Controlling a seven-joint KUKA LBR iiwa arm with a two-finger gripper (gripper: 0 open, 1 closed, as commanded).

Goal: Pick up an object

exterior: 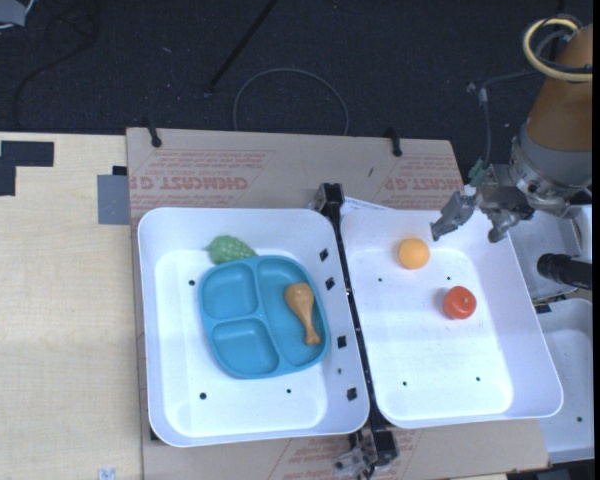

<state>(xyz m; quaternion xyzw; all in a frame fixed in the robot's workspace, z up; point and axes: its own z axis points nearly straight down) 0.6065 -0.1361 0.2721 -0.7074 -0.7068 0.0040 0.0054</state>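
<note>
Hovering: two-finger gripper [474, 220], fingers spread apart, nothing between them, above right bin's [525, 298] far edge | small round orange ball [413, 254], just beside gripper, inside that bin | likely light, smooth, rolls; grasp across its middle.

A light wooden bench [50, 308] carries a sheet of printed brown cardboard [280, 173], on which two shallow white bins sit side by side, touching along a black clamp strip [342, 308]. The left bin [170, 388] and the right bin [500, 388] both rest flat on the cardboard. Dark and grey rectangular patches [112, 198] mark the bench's far left surface.
</note>
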